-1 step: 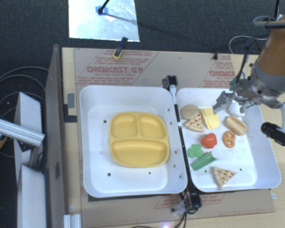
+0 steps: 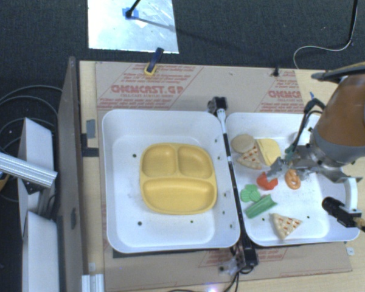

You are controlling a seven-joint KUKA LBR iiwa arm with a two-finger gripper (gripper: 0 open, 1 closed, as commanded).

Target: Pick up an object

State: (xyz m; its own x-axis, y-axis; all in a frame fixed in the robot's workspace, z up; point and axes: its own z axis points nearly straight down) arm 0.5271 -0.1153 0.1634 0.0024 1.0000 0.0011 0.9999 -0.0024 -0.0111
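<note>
**Gripper low over the red piece in the right bin**

Gripper (image 2: 284,165) sits low in the right bin (image 2: 337,233), at the end of the grey arm (image 2: 347,126) that reaches in from the right; whether it is open, closed or grasping anything cannot be told from this slant, since the wrist body covers it.

Largest things first. The left bin (image 2: 125,224) bears a yellow divided tray (image 2: 177,178) with three compartments. The right bin holds the small toy food pieces, any of which would serve as the object to pick up. Near its top left lie a yellow wedge (image 2: 269,149), a tan round piece (image 2: 243,142) and a waffle-patterned slice (image 2: 250,159), close together or touching. Lower down are a green stick (image 2: 260,207), a green leafy piece (image 2: 250,193) and a second waffle-patterned wedge (image 2: 285,225), the last well apart from the rest.

Smallest and nearest the tool are a red round piece (image 2: 267,181), just beside the gripper on its lower left, and an orange slice (image 2: 292,179) just beside it on the right.

The red piece looks the likeliest target (a guess from its nearness). It is probably light, hard plastic, smooth and apt to slip or roll; a hold across its widest middle should suit best.
</note>
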